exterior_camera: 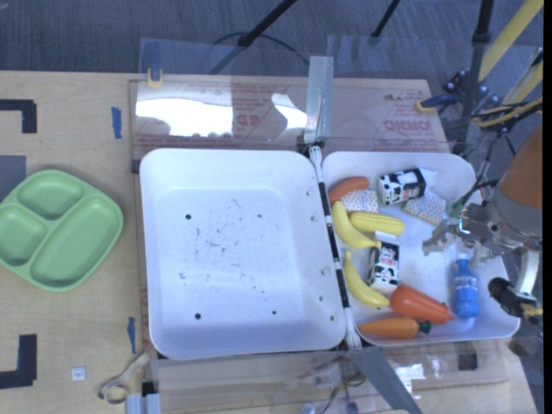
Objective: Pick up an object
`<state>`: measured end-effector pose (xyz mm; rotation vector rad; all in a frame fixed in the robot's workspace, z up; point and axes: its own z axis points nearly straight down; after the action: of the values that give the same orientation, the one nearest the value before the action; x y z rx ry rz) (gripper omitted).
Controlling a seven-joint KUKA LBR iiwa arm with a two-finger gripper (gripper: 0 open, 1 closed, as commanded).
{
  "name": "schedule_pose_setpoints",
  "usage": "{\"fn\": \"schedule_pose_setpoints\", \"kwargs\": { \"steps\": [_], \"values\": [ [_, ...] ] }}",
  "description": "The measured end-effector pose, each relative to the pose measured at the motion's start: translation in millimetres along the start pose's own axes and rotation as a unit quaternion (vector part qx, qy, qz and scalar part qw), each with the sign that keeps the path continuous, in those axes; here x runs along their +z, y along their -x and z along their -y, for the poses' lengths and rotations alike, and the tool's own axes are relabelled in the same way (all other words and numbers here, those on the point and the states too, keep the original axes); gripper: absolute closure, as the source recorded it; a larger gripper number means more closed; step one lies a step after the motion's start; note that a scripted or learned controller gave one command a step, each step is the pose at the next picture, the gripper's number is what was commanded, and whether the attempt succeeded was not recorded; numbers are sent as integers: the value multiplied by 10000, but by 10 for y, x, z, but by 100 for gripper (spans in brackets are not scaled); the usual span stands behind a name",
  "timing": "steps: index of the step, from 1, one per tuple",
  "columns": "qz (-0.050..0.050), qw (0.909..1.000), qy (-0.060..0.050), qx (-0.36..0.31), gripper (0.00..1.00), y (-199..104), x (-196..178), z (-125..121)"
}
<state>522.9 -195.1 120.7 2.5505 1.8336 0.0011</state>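
The right bin (448, 166) holds a heap of toy food. A blue bottle (466, 289) lies near its right wall. Two carrots (420, 304) (392, 326) lie along the front. Left of them are two bananas (342, 222) (362, 287), a corn cob (375, 222) and a cow-patterned carton (384, 266). A second cow-patterned box (401, 186) and a red-orange piece (348, 185) sit at the back. My gripper (461, 234) hangs low over the bin's right side, just above the blue bottle, with nothing seen held.
The left bin (164, 179) adjoins the right one at a central divider (332, 240). A green sectioned plate (56, 227) rests on the bench at far left. Clear plastic panels stand behind the bins. Tripod legs and cables crowd the right rear.
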Motion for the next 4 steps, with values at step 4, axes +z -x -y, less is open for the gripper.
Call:
{"fn": "schedule_pose_setpoints", "kwargs": {
  "steps": [4],
  "values": [
    [1,9830,-19,1837,0,132,-161,282]
  ]
}}
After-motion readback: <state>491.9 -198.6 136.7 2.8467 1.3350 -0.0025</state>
